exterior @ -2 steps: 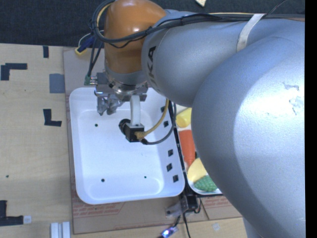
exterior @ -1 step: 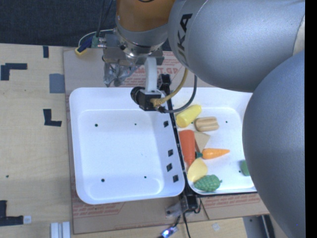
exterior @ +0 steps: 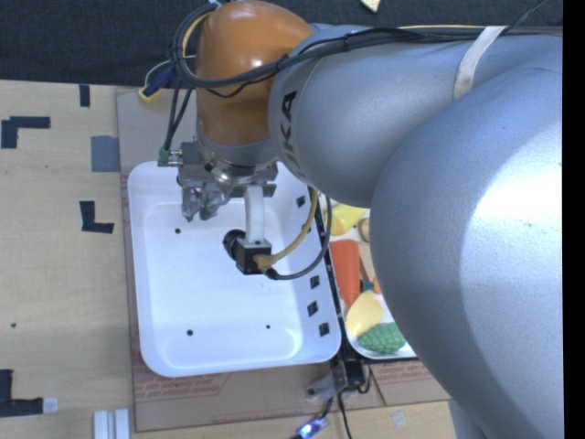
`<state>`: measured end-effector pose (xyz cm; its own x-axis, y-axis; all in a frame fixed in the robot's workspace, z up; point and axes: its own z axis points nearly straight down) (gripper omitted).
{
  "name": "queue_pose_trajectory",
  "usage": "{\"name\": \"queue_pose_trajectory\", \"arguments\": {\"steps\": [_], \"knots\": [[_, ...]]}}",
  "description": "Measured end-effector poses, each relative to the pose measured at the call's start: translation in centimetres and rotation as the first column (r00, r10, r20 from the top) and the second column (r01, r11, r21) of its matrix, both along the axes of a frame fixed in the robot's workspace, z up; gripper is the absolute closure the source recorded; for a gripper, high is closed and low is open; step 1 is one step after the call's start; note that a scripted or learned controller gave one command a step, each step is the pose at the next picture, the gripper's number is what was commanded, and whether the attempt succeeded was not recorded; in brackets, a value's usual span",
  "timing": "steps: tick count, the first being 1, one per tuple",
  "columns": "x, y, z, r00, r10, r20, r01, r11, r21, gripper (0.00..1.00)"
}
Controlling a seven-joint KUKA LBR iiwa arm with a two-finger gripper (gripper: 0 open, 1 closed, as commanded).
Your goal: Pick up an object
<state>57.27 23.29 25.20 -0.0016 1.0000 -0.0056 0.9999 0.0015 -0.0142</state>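
Note:
My gripper (exterior: 205,205) hangs over the far left part of the left white bin (exterior: 146,337), low above its floor. Nothing shows between it and the floor. The toy foods lie in the right bin (exterior: 402,352), to the gripper's right: a yellow piece (exterior: 345,218), an orange carrot (exterior: 345,274), a second yellow piece (exterior: 364,315) and a bumpy green piece (exterior: 382,338). My arm hides most of that bin.
A black part on a cable (exterior: 243,252) hangs from the wrist over the middle of the left bin. The big grey arm covers the right half of the view. Cardboard and a wooden bench top (exterior: 55,282) lie to the left.

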Motion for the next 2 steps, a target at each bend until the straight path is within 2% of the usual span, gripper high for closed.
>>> {"name": "queue_pose_trajectory", "arguments": {"steps": [1,2], "knots": [[-1.0,-0.8,16.4,1.000,0.001,0.030,-0.001,1.000,0.012,1.00],[0.4,0.0,-2.1,1.000,0.000,-0.004,0.000,1.000,-0.002,1.00]]}}
